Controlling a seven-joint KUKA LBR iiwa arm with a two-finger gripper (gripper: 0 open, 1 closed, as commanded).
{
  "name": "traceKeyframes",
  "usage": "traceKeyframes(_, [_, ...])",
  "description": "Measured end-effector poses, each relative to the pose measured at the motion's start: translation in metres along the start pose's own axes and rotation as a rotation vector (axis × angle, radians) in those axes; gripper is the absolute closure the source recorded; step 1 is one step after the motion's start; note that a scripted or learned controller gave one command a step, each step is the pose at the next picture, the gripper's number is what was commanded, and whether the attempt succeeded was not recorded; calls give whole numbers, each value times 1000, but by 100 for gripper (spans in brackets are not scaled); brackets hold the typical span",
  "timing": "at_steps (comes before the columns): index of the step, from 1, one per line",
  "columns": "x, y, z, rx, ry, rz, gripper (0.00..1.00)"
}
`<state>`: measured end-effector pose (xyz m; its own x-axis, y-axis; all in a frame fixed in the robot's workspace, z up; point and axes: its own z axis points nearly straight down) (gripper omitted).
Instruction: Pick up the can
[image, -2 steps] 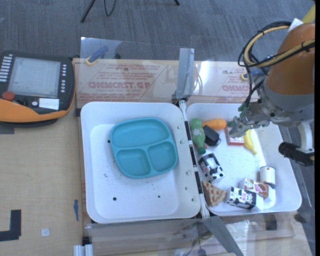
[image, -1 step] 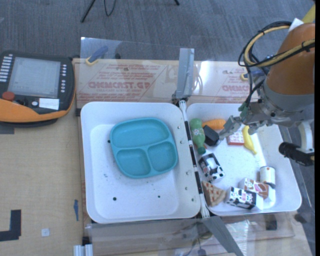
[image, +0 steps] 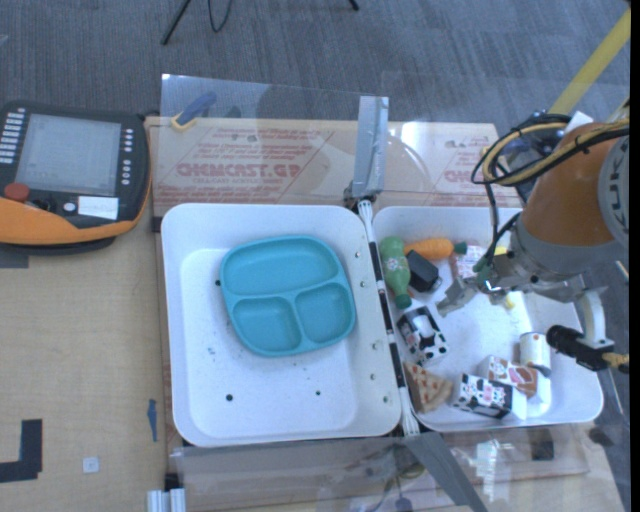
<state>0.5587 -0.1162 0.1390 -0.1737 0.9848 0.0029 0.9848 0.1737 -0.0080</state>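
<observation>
Well, from my remote seat I start with the worktop (image: 80, 330), brown board carrying 2 shallow white bins side by side. The arm (image: 570, 200) comes in from the right, its grey and orange bulk hanging over the far right part of the right bin (image: 580, 405). The left bin (image: 190, 300) holds 1 teal divided plate (image: 288, 295) with 3 compartments, lying flat near its middle. A grey and orange teach pendant (image: 70, 175) rests on the worktop at far left, well apart from both bins.

The end effector (image: 462, 292) sits low over the upper middle of the right bin, among the small toys; I cannot tell whether it is apart or together, and I see nothing held in it.

What I take for the can (image: 534, 351), a small pale cylinder, lies toward the right side of the right bin, below and to the right of the end effector and apart from it. A carrot (image: 432, 247) lies near the bin's far rim, and a pizza slice (image: 428, 388) near its front left corner.
</observation>
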Motion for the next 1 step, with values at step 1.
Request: traceKeyframes(1, [5, -35, 41, -3, -1, 316, 0])
